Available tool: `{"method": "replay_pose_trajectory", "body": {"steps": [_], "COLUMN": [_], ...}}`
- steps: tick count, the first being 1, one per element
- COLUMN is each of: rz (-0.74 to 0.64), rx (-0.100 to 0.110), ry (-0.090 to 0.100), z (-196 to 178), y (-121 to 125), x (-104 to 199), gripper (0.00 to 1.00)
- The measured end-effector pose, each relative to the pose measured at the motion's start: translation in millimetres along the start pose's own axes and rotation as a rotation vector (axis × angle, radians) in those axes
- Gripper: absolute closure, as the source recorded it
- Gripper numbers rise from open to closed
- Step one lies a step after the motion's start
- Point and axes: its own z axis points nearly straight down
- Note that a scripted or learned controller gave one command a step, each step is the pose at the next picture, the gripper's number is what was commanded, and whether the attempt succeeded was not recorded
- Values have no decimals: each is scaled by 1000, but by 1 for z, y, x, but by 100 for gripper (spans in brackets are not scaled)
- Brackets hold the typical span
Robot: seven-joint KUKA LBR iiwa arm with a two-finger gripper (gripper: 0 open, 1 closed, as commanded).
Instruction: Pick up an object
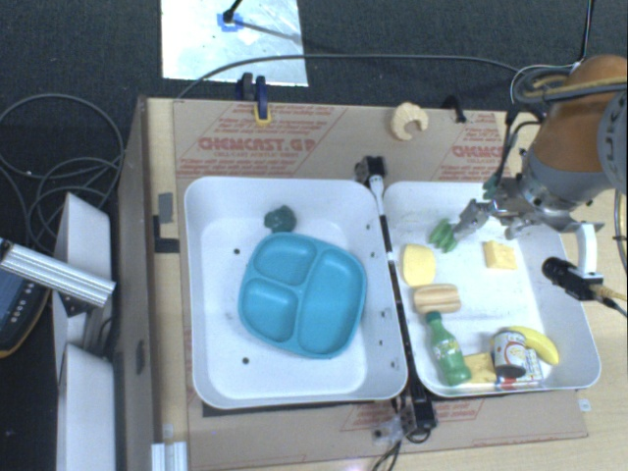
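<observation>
Right of centre, in the right bin (589,356), the gripper (469,221) hangs beside a small green toy (442,235); its grip is unclear. Best centre over the toy before closing.

A robot lab: left of the claw (473,216), two white bins (211,263) sit on a cardboard-topped table (294,140), cables (44,155) trailing over dark carpet (78,27).

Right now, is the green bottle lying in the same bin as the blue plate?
No, the green bottle lies in the right bin, while the blue plate sits in the left bin.
</observation>
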Motion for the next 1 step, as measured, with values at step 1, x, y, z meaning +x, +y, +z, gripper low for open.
{"method": "replay_pose_trajectory", "body": {"steps": [1], "rz": [-3], "rx": [1], "ry": [1], "z": [73], "y": [31], "x": [25], "gripper": [0]}}
